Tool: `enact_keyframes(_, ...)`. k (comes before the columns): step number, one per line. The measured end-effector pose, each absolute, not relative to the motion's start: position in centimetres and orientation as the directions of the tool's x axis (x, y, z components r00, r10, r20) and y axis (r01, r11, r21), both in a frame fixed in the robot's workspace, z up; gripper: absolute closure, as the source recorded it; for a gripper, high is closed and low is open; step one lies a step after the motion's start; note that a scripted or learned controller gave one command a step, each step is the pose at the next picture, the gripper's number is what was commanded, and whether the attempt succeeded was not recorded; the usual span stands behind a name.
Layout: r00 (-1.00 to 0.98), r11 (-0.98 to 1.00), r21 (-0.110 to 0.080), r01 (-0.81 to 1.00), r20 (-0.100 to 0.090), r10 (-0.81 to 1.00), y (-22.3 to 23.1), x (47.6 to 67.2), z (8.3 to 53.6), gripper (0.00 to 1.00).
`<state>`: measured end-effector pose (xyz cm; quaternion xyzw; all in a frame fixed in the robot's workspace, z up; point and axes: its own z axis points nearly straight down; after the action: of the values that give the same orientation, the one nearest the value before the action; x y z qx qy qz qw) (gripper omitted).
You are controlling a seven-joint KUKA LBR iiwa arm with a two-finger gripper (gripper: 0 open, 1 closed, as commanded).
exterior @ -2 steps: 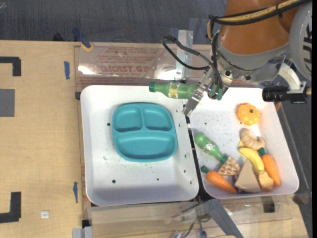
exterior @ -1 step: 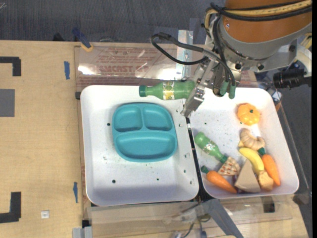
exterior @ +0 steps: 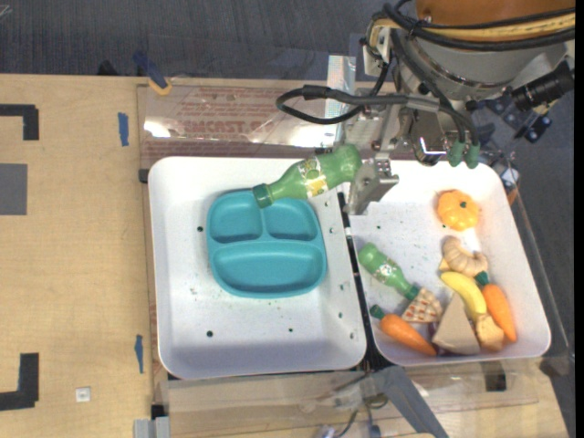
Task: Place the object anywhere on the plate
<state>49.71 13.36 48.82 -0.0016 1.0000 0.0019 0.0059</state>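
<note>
Bottle is in the gripper, upper centre of frame: green, yellow label, lying near horizontal, neck end pointing left and slightly down. Fat end sits between the fingers, which are closed on it; one grey finger shows just right of the bottle base. Neck tip overlaps the plate's upper right corner in the picture; can't tell if it touches the plate or hangs above it.

Plate is teal, three compartments, sitting in the left bin, centre of frame. Compartments look bare.

Arm comes in from the upper right, orange band at the top edge, cables looped around the wrist.

Right bin holds the rest, mostly along its right and lower side: small orange pumpkin at upper right, second green bottle lying near the divider, carrot at lower left of the pile, banana, another carrot at far right, ginger-like piece above the banana, brown wedge at the bottom. Those items are touching or overlapping each other.

Bench is light wood, left of frame, black marks near its left edge.
</note>
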Motion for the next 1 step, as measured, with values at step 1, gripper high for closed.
enact_keyframes(1,-0.96,0.96,0.0,-0.279,-0.005,-0.279,11.39,49.54,42.67,1.0)
